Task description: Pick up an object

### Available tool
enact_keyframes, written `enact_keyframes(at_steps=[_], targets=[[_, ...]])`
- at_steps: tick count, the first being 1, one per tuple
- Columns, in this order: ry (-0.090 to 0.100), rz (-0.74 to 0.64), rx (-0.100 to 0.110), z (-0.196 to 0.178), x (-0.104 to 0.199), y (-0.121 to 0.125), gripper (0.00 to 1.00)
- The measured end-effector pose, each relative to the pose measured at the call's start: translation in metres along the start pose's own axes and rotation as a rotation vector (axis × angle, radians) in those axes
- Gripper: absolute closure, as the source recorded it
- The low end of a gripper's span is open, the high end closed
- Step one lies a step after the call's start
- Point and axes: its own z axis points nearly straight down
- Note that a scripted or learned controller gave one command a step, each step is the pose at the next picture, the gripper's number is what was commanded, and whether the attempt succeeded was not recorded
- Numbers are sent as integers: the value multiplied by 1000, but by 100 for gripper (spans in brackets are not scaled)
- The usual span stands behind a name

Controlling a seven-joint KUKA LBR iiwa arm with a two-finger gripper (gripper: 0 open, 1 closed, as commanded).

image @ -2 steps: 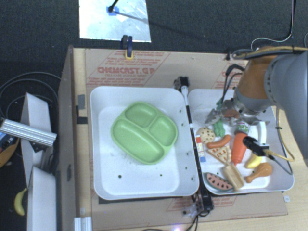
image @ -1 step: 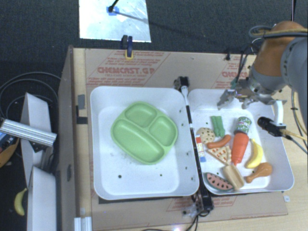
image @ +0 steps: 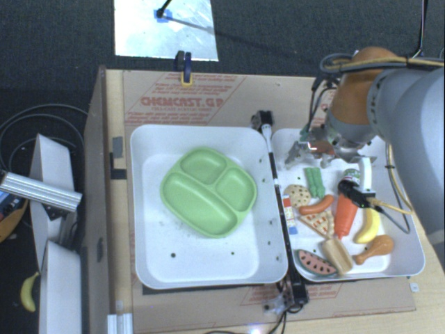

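Observation:
My gripper (image: 310, 154) hangs low over the far left part of the right bin (image: 417, 256), just above a green ribbed toy vegetable (image: 316, 181). Nothing shows between its fingers. In that bin lie a cookie (image: 297, 195), a sausage (image: 317, 204), a pizza slice (image: 317, 223), an orange carrot (image: 345, 216), a banana (image: 368, 226), a chicken drumstick (image: 375, 248), a tan bread piece (image: 337, 255) and a watermelon slice (image: 313, 261).
The left bin (image: 149, 242) bears a light green divided plate (image: 208, 191). A raised divider (image: 275, 186) runs between the two bins. The toys crowd the near half of the right bin. Cardboard lies under both bins.

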Motion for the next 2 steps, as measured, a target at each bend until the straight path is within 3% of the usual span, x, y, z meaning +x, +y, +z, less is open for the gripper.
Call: enact_keyframes(at_steps=[1,2], targets=[[-3,8,1,14,-15,-32,0],[-5,3,-13,-34,-32,24,0]])
